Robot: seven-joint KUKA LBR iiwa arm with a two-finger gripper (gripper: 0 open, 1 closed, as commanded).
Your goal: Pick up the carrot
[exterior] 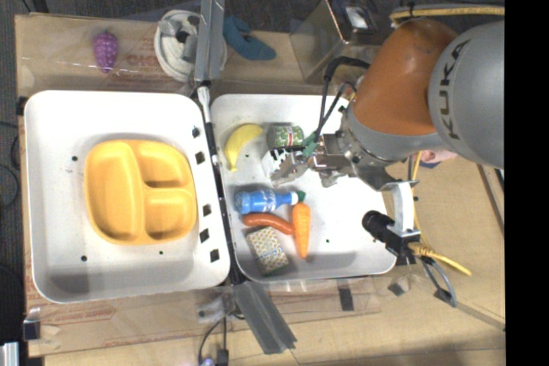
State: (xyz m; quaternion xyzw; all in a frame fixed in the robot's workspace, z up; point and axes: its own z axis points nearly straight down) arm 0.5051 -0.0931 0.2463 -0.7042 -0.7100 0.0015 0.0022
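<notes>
A: Start at the gripper (290, 165). What is it doing?

B: It hangs over the right bin (360, 257), up and to the left of the carrot (301, 229), with nothing between its fingers. They look parted to me, though they are dark and small against the clutter, so I say that with some doubt.

A: And the carrot itself?

B: It lies in that right bin, orange, its green end up toward the blue bottle (266, 201) (which sits just above and left of it). A red sausage-like piece (269, 223) lies just left of the carrot, and a patterned packet (268, 249) lower left. The banana (240, 143) and a green can (285, 135) are farther up.

A: What might spoil the pick?

B: Crowding. Fingers coming down on the carrot could catch the red piece or nudge the bottle, and the tapered body may squirt out of a pinch near its narrow end.
</notes>
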